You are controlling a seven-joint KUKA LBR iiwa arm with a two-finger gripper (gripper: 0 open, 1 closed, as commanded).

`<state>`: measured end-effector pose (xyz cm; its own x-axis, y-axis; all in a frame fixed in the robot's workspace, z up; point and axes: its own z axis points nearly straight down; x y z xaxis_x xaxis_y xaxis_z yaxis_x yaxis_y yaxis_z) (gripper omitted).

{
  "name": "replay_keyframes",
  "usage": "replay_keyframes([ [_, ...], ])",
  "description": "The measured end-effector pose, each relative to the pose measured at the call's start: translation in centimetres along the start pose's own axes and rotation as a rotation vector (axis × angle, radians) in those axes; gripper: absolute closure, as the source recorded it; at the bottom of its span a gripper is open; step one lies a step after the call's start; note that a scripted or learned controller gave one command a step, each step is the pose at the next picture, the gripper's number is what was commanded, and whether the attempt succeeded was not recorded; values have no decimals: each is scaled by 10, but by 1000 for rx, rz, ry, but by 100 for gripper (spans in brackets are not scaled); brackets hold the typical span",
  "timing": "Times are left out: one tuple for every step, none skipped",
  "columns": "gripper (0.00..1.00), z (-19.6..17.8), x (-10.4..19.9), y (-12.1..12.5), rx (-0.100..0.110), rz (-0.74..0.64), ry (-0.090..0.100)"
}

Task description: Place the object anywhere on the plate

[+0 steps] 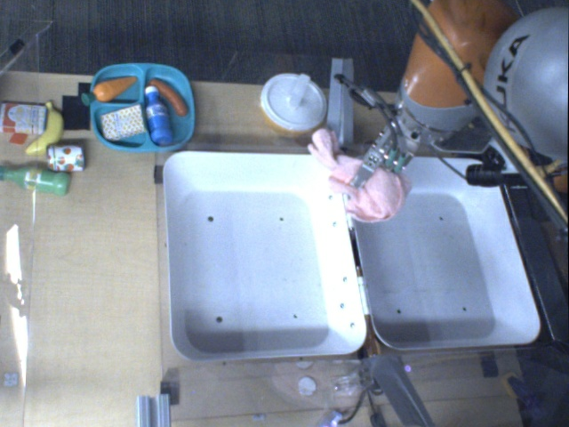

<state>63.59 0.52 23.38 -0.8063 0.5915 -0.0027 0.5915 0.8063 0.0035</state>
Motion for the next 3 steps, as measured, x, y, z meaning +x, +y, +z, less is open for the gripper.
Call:
replay_keyframes([
  [100, 12, 40, 33, -1, -400, -1],
  [100, 10, 80, 65, -1, -635, 1],
  [0, 9, 80, 65, -2, -634, 0],
])
